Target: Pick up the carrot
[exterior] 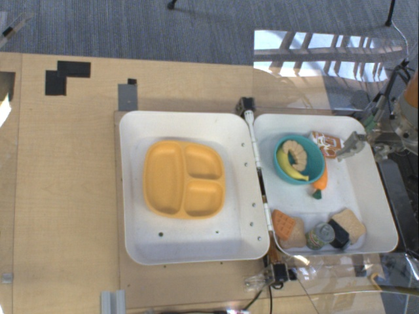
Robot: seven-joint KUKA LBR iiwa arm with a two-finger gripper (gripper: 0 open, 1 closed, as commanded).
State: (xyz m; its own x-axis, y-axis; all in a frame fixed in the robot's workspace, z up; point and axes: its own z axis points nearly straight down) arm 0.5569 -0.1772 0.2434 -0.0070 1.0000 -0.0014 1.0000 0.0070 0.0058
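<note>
Carrot (319, 184) lies in the right bin (386, 208), touching the teal bowl's (314, 172) near-right rim; hand (350, 144) hovers just right of a snack packet (325, 142), well clear of it; yellow divided plate (184, 178) fills the left bin (137, 241).

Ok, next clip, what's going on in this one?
A robot arm reaches in from the right, its tool over the right bin near the top edge. The carrot lies untouched beside the teal bowl, which holds a banana. The left bin holds a yellow divided plate. No grasp has happened yet.
</note>
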